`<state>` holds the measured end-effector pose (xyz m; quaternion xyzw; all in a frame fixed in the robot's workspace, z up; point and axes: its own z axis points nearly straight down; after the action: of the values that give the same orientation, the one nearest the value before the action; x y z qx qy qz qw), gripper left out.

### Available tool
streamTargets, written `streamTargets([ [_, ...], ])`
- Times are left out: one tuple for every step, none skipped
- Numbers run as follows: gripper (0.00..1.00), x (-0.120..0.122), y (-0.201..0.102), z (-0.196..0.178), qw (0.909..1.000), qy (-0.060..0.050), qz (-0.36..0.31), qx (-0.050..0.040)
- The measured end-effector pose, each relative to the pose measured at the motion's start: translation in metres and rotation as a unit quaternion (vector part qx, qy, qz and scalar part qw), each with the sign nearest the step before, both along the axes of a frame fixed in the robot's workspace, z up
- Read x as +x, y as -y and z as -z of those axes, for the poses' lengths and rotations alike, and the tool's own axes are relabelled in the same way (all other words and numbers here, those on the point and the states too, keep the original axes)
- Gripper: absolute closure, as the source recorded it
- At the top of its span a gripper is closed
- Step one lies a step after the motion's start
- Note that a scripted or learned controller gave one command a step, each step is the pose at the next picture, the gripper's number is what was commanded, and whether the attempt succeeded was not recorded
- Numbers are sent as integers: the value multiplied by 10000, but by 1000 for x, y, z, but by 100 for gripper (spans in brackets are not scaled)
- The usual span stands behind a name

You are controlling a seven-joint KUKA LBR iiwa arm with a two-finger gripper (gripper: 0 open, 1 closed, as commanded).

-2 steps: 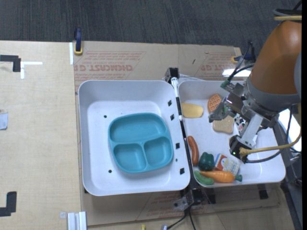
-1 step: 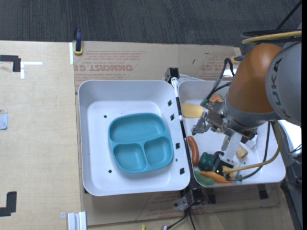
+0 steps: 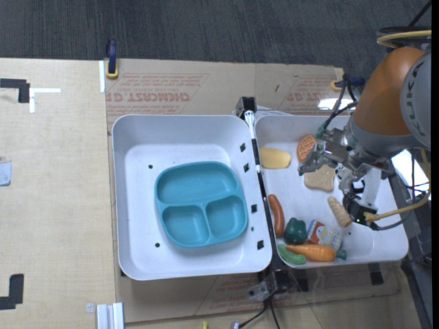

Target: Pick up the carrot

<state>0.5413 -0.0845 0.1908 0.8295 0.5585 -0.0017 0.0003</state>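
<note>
Camera view from above, slanted: two white bins side by side on the counter. Left bin point(image 3: 130, 184) holds a teal divided plate point(image 3: 201, 203), three sections, nothing in them. Right bin point(image 3: 391, 247) has the toy food. Carrot point(image 3: 315, 252) lies flat along the near edge of the right bin, orange body, green top pointing right, touching or just beside a green pea pod point(image 3: 291, 256) on its left. Just behind it: dark green pepper point(image 3: 295, 231) and a small printed packet point(image 3: 327, 236). Sausage point(image 3: 276, 214) lies near the divider between bins. Yellow piece point(image 3: 275, 158) at the far side, waffle-like orange piece point(image 3: 306, 147) beside it, tan cookie point(image 3: 319, 177) and a tan bread stick point(image 3: 339, 212) mid-bin.

Arm comes in from the right, orange band over the far right of the bin. Tool point(image 3: 322, 157) sits near the waffle piece and cookie, at the far half of the bin, well apart from the carrot. Cannot tell if the tool is wide or narrow; nothing seen held in it.

Progress: looks like nothing done yet. Carrot untouched on the bin floor. Left to do, as a judgement: move the tool toward the near edge, line up across the carrot's body, come down, grip, lift. Crowding by the pea pod, pepper and packet could spoil the grasp; the bin wall is close too.
</note>
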Motion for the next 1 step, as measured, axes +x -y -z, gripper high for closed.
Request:
streamTargets([
  [0,0,41,56,9989,-20,478,10],
])
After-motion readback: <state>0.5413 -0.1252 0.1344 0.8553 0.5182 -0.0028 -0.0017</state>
